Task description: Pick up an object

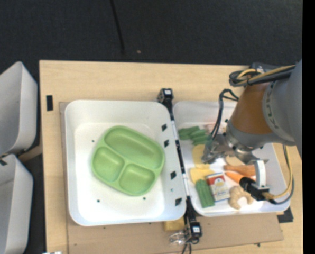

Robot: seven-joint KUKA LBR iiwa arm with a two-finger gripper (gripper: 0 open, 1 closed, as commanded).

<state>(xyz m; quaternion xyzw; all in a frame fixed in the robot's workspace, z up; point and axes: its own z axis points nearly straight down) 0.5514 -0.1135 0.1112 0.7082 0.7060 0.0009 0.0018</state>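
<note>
Pale wood worktop (115,78) under two white bins, side by side at mid-frame. Left bin (75,142) carrying a green divided plate (128,160), well apart from the arm. Right bin (200,109) crowded with small toy foods: green pieces (193,135) near its upper left, a yellow piece (200,173) at centre left, a green stick (204,193) at lower left, a red-and-white packet (218,187) just beside that, a beige knobbly piece (237,197) lower right, an orange carrot-like piece (241,169) to the right.

Grey arm with orange band (252,110) reaching in from the right of the frame, lowered over the middle of the right bin. Hand (216,151) down among the clutter, just above the yellow piece and near the green pieces. Cannot tell whether spread or pressed together; the wrist hides the tips from this angle. Nothing visibly pinched.

Judged early to mid-way: approach made, descent apparently at the pile, no object lifted clear. Left to do: close on one piece, raise it free of the bin.

Possible hindrances: tight packing, neighbours touching, the divider wall (174,142) close on the left, cables (274,194) trailing along the bin's lower right.
</note>
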